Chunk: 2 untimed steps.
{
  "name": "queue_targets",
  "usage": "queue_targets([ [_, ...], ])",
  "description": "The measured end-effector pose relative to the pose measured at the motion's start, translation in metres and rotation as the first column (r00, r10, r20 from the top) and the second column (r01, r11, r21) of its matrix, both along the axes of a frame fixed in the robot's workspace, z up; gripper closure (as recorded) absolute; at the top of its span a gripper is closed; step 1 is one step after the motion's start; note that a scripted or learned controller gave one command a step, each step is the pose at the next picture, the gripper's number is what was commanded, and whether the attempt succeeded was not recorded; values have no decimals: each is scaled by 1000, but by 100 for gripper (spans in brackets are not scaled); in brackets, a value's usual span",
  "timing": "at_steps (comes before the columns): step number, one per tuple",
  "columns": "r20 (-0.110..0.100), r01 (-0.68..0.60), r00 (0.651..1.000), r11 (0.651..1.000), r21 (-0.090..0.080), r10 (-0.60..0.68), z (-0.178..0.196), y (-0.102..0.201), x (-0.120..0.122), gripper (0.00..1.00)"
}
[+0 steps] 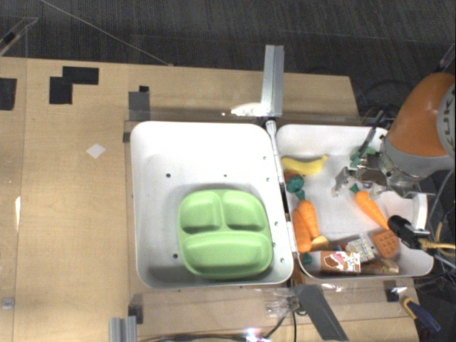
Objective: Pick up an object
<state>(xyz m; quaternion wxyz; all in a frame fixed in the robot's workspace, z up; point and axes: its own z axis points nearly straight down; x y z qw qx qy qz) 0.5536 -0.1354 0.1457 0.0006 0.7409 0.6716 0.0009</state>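
Carrot (371, 209) lies in the right bin (313, 142), near its right edge, just below the fingers (354, 177). Its long side slants from the upper left down toward the right corner. The fingers hang over the white floor, close to the carrot's top end. I cannot tell if they are open or closed. A banana (304, 164) lies well to their left, near the top edge.

The scene is viewed from one fixed camera set above the surface (64, 212), looking down at a slant from some distance. Both white bins are framed: the left bin (153, 191) near centre, the right bin (335, 144) toward 3 o'clock. Dark floor (178, 13) is seen at 12 o'clock.
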Motion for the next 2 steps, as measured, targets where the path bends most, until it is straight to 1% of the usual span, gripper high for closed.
queue_targets([
  [1,2,57,998,998,-1,-57,-45,-45,34,0],
  [2,12,7,1000,1000,-1,-7,-55,-58,23,0],
])
